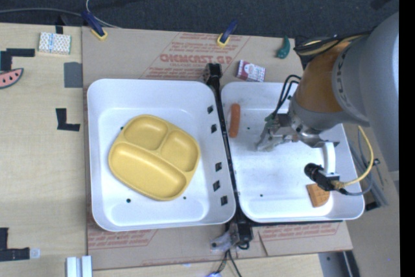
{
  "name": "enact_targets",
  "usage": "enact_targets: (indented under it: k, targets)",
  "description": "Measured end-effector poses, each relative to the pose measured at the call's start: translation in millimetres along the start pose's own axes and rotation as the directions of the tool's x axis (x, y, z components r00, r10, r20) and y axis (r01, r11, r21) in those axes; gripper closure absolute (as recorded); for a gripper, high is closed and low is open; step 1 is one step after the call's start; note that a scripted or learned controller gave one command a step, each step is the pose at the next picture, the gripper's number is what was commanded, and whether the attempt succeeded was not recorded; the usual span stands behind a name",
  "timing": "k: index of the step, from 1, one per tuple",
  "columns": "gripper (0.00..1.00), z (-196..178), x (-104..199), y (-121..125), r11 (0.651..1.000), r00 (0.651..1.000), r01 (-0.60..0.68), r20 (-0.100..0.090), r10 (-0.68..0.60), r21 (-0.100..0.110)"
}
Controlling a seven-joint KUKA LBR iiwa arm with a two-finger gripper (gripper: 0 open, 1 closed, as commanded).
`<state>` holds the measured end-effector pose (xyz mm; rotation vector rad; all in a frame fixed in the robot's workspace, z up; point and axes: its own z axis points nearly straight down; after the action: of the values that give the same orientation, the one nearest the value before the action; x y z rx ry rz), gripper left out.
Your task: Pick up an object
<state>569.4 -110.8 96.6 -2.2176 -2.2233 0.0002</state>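
A yellow divided plate (154, 156) lies in the left bin (104, 204). In the right bin (279, 204), an orange sausage-shaped toy (235, 120) rests against the left wall, and a small brown block (317, 194) sits near the front right corner. My gripper (268, 139) hangs low over the middle of the right bin, to the right of the sausage toy and apart from it. Its metal fingers point down toward the bin floor with nothing seen between them.
A small red and white packet (249, 71) lies on the cardboard behind the bins. Yellow clamps (226, 36) and a green clip (284, 47) sit at the cardboard's back edge. A black divider (220, 139) runs between the bins. The arm's cable (363, 172) loops at the right.
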Motion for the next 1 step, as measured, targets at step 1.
enact_targets:
  k: [1]
  targets:
    - [0.0,0.2,-0.6,-0.4,1.0,1.0,-0.001,0.0,0.001,0.001]
